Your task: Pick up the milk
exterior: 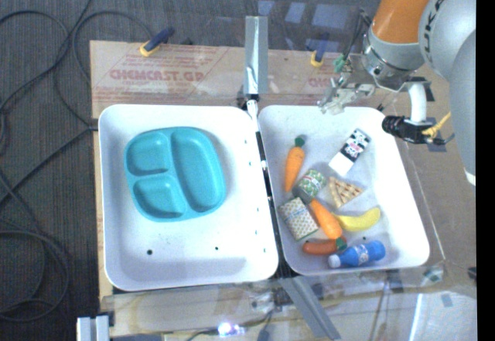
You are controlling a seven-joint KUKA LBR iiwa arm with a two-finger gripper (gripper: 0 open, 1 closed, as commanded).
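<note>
Two thin fingers of the gripper (337,97) are seen hanging over the far rim of the right bin (410,200), but whether they are spread or pressed together cannot be told, and nothing is seen between them. The milk (349,152) is found below and just right of them, lying flat on the bin floor near the far right corner, well apart from the fingers. Its long axis is set on a slant, the black-and-white patterned end pointed up and right toward the rim, the plain white end pointed down and left. A waffle-patterned wedge (345,192) is laid just beside the white end, with a small green can (312,183) to its left and a carrot (293,164) further left, upright along the bin's inner side. A banana (360,219), a second carrot (325,219) and a blue bottle (358,254) are clustered nearer the front. The left bin (116,254) is occupied by a blue divided plate (176,173)
</note>
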